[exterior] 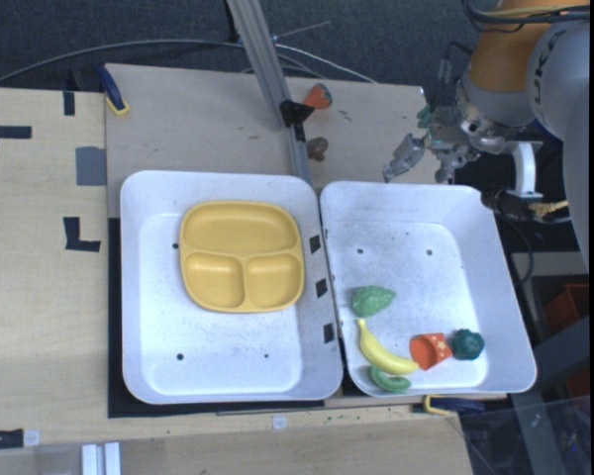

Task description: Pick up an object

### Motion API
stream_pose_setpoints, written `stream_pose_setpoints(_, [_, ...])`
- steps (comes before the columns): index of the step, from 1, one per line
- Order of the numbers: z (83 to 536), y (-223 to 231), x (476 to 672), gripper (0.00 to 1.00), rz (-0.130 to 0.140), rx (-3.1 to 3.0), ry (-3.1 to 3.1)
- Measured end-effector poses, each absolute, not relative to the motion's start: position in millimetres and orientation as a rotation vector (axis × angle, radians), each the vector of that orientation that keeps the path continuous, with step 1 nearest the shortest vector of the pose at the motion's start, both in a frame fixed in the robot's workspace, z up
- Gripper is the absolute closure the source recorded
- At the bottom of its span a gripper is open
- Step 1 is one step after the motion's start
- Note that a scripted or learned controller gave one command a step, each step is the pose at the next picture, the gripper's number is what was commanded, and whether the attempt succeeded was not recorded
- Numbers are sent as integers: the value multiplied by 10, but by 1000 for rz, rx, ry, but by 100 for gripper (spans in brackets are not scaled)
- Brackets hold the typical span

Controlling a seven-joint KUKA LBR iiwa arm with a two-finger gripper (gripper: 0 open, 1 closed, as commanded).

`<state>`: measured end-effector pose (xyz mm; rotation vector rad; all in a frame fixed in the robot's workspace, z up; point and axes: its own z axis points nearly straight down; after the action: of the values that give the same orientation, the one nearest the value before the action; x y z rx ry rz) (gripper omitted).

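Honestly, there was no readable writing or brand on anything in this shot. The banana (383,351) lay in the right bin (495,265), near its front edge, long axis running from upper left to lower right, with its lower end curling toward the front rim. Just under it sat a small light-green piece (390,380), touching or nearly so. A green leafy-looking lump (372,300) was just above the banana's top end. To the banana's right were an orange-red item (429,349) and a dark teal round thing (466,344), those two side by side and touching. The left bin (139,295) held a yellow divided plate (243,255) with three compartments, sitting toward the back.

The gripper (424,156) hung beyond the right bin's back edge, over the bench, well apart from all the toys. Its fingers looked spread with nothing between them.
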<state>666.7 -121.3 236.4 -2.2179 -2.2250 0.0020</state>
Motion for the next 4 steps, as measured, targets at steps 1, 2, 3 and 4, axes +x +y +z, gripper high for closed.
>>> stream_pose_setpoints(1, [2365,-1214,6667,0,2,-2218,-2225])
stream_pose_setpoints(2, [1759,-1210,6571,0,9,-2216,-2220])
stream_pose_setpoints(3, [1317,-1178,6547,0,8,-2216,-2222])
stream_pose_setpoints(4, [859,-1167,6540,0,6,-2217,-2224])
